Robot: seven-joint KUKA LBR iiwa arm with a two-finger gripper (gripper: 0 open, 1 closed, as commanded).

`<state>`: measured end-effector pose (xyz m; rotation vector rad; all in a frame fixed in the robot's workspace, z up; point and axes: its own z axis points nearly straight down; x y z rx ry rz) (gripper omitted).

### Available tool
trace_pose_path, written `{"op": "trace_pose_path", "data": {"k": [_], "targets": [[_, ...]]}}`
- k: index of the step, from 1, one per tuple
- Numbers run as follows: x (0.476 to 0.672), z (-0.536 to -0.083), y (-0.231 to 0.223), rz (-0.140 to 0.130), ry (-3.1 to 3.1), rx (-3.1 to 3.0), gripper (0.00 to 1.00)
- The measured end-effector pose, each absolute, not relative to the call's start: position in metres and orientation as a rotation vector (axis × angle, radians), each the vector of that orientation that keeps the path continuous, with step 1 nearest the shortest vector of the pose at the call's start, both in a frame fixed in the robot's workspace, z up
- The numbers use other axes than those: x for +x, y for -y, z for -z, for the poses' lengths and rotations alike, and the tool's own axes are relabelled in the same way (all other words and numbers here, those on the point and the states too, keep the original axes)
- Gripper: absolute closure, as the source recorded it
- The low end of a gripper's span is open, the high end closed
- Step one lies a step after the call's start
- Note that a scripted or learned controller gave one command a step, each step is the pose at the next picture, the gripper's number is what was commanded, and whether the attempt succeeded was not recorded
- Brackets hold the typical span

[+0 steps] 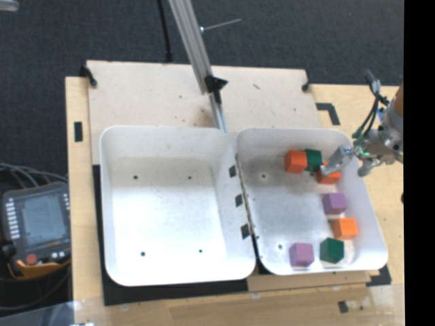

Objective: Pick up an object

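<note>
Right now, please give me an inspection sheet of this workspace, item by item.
Surface: wooden bench bearing two shallow white plastic bins, left bin and right bin.
Job's things: in the right bin, orange cube touching green cube, red-orange block by the claw, purple cubes, orange cube, dark green cube.
Clutter: nothing seen.
Grippers: claw low at the right bin's far corner; finger state unclear.
Cables: on the arm; floor cables.
Surroundings: handheld control pendant, aluminium pole, dark carpet.
</note>
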<state>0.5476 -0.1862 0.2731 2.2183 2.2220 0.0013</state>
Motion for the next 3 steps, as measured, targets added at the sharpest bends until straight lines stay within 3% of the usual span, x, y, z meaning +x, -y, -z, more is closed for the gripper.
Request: {"op": "trace_pose_path", "data": {"k": [3], "targets": [[0.551,-0.138,0.207,0.002,-2.217,2.221,0.00]]}}
